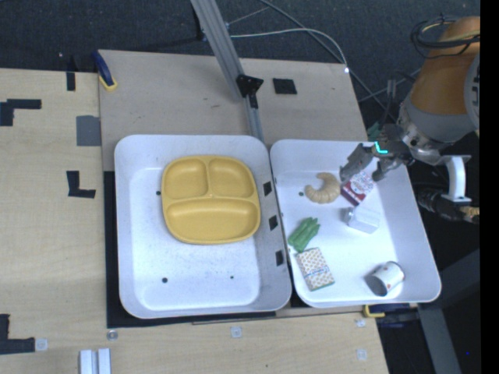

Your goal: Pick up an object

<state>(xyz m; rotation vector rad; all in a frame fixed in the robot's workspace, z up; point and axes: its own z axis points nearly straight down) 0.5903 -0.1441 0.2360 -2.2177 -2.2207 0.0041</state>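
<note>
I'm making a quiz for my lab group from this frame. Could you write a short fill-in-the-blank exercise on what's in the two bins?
1. The yellow divided tray lies in the ____ bin.
2. The green object lies just above the ____ packet.
3. The white cup lies near the right bin's ____ corner.
4. The gripper hovers over the ____ bin.

Missing words: left; patterned; lower right; right

counter [179,104]: pale wood, dark tape patches seen at left | floor [93,14]: dark carpet along the top of the frame | cables [304,33] and a grey pole [218,33] seen upper centre
</note>
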